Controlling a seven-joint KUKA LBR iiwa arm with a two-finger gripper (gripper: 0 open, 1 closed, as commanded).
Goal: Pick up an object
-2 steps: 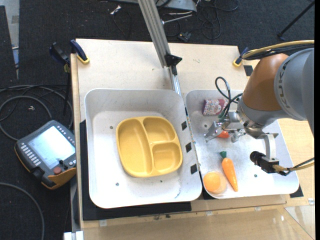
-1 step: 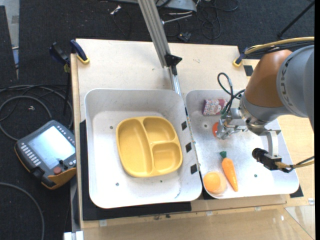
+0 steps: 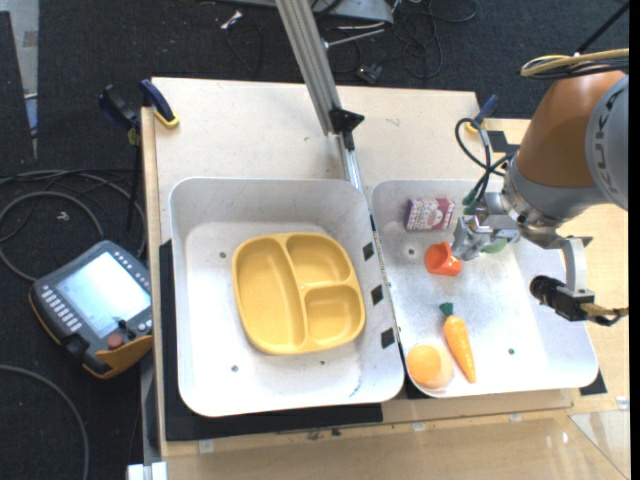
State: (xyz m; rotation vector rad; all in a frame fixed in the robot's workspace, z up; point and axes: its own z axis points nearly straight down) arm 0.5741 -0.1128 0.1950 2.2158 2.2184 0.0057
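Observation:
In the right bin (image 3: 540,358) lie a toy carrot (image 3: 459,344), an orange ball-like fruit (image 3: 431,365), a pink-and-white carton (image 3: 429,213) and a small red-orange piece (image 3: 442,260). My gripper (image 3: 470,242) hangs over the bin's upper middle, just right of the red-orange piece and below the carton. Something green shows at its right side, near the wrist. The arm's orange band and grey wrist cover the bin's top right.
The left bin (image 3: 200,268) holds a yellow divided plate (image 3: 298,292). A metal pole (image 3: 313,58) slants up from the bins' shared edge. A black fitting (image 3: 560,298) on the arm juts over the right bin. A teach pendant (image 3: 90,308) lies off the bench at left.

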